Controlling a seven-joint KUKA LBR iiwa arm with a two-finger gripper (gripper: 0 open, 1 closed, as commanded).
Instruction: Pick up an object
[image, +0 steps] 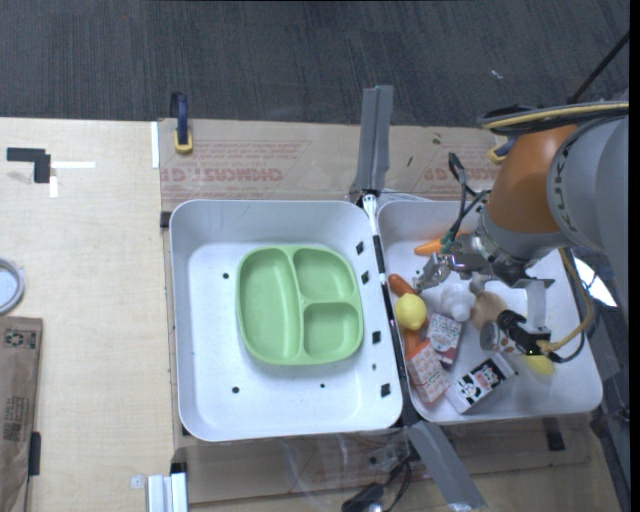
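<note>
My gripper (438, 272) hangs low over the upper left part of the right bin (575, 392), on the grey arm with the orange band (530, 185). Just below it lie a yellow lemon (410, 311), an orange carrot-like piece (401, 285) and a white lumpy object (455, 298). A second orange piece (428, 246) lies just above the gripper. Nearer the front of the bin are a red-and-white packet (430, 370), a black-and-white box (480, 383) and a small yellow object (540, 364). I see nothing held by the gripper.
The left bin (182, 300) holds a green divided plate (300, 303). A grey post (376, 140) rises at the back between the bins. On the bench to the left are a clamp (180, 122), a tape roll (6, 288) and a brown paper bag (16, 395).
</note>
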